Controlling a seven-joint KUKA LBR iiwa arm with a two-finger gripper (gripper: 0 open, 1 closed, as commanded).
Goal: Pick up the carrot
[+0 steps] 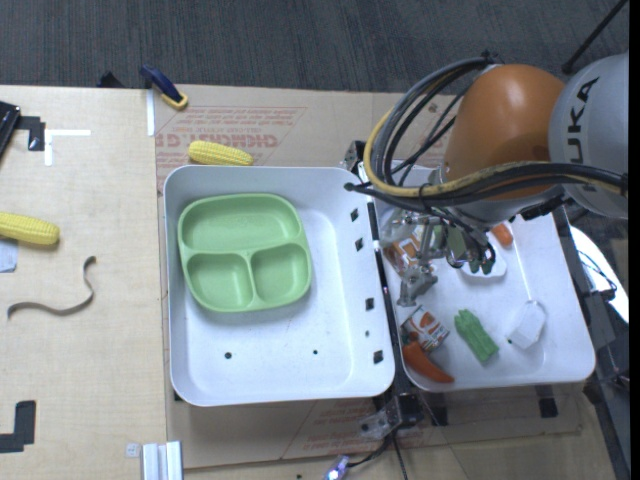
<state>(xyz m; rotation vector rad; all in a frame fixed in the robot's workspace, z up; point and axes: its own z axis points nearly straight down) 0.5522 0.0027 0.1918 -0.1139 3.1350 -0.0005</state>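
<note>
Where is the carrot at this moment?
The carrot lies in the right bin, at its lower left corner in the camera view, just below a small red and white packet and left of the green block.

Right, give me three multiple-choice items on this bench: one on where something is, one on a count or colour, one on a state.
1. Where does the green divided plate lie?
A. In the left bin
B. In the right bin
C. On the cardboard beyond the bins

2. How many compartments does that plate have?
A. Two
B. Three
C. Four

3. How does the carrot lie?
A. Between the gripper's fingers
B. On the plate
C. On the right bin's floor near its front left corner

Answers:
1 A, the plate sits in the left bin's upper half.
2 B, one long compartment above two smaller ones.
3 C, the orange carrot rests on the bin floor, below the gripper in the view.
</note>
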